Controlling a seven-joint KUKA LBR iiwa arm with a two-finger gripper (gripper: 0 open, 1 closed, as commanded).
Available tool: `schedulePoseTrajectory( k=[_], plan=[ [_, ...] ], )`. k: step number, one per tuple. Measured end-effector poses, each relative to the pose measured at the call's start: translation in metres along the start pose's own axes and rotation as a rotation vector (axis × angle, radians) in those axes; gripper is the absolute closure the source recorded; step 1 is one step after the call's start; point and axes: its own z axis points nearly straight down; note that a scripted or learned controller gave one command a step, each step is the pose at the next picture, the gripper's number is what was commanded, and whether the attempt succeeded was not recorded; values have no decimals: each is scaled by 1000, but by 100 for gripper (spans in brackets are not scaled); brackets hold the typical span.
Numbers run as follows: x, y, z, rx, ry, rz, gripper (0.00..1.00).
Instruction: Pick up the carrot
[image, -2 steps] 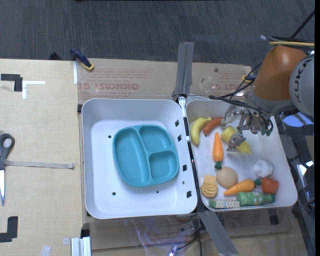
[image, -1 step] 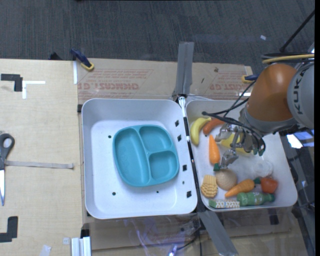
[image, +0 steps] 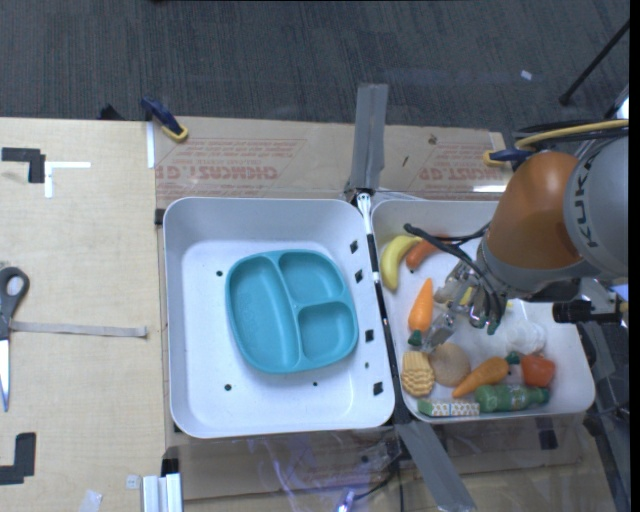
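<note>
Two orange carrot-like pieces lie in the right bin (image: 575, 345). One carrot (image: 421, 305) lies upright near the bin's left wall, just below a banana (image: 393, 260). A second carrot (image: 482, 374) with a green top lies tilted near the bin's front. My gripper (image: 455, 315) hangs over the middle of the right bin, just right of the first carrot and above a beige round piece (image: 450, 362). Nothing shows as held. The arm's orange band (image: 535, 215) covers the back of the bin.
The left bin (image: 190, 330) holds a blue divided plate (image: 292, 310). Around the carrots lie a corn cob (image: 418, 372), a red tomato (image: 538, 370), a green vegetable (image: 505, 399), a white piece (image: 527, 336) and a reddish piece (image: 421, 250). Scissors (image: 8, 300) lie far left.
</note>
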Motion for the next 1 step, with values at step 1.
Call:
schedulePoseTrajectory(
  k=[1],
  plan=[
    [-34, 21, 0, 1, 0, 261, 0]
  ],
)
